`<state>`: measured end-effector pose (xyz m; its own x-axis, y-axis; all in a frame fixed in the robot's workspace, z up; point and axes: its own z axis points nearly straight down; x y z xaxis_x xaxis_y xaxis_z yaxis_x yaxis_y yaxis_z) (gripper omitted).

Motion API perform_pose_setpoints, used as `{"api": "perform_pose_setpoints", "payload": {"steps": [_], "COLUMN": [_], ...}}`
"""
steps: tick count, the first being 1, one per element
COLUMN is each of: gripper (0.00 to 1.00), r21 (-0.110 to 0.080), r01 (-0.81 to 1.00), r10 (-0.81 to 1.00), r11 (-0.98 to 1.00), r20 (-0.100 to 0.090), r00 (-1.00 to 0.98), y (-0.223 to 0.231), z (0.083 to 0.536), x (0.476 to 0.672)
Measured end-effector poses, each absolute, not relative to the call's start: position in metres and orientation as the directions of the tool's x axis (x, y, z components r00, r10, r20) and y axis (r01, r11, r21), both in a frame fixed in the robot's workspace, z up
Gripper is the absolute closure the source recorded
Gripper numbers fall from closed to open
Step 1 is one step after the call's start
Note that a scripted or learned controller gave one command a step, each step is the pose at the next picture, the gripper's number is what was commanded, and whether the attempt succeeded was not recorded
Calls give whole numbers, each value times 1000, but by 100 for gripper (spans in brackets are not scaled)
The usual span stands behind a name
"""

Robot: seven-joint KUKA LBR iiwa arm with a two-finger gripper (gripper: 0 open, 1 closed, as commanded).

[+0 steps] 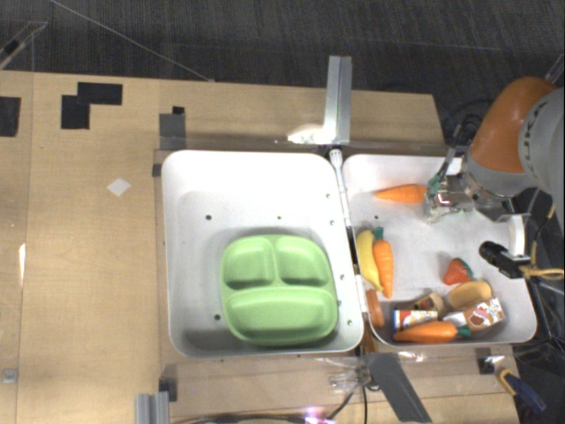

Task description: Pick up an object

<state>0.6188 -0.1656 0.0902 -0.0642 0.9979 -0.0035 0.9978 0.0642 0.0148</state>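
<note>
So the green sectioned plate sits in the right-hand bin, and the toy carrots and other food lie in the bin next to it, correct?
Not quite. The camera view shows the green sectioned plate in the left-hand bin, not the right. The toy carrots and other food do lie in the bin next to it, the right bin.

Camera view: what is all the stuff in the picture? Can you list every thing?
White bins: two, white, side by side on the bench.
Divided plate: one, green, left bin.
Carrot by the gripper: one, orange, top of right bin.
Carrot and banana: one each, orange and yellow, right bin's left wall.
Strawberry: one, red, right bin.
Pile of toy food: several pieces, mixed colours, right bin's bottom edge; exact count unclear.
Arm: one, grey with orange band, from the right.
Gripper: one, over the right bin beside the top carrot.
</note>
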Motion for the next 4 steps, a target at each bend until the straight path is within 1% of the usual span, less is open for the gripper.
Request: {"api": "perform_pose_setpoints", "payload": {"steps": [1, 2, 3, 4], "gripper": [0, 0, 0, 0], "r21": [13, 5, 6, 17], "r01": [998, 996, 998, 999], "r10": [998, 996, 998, 999], "r11": [63, 85, 63, 35], "r20": [-4, -2, -2, -2], "r00": [-63, -85, -63, -35], "y": [-166, -197, -180, -182], "z": [90, 137, 95, 92], "x": [618, 518, 529, 523]}}
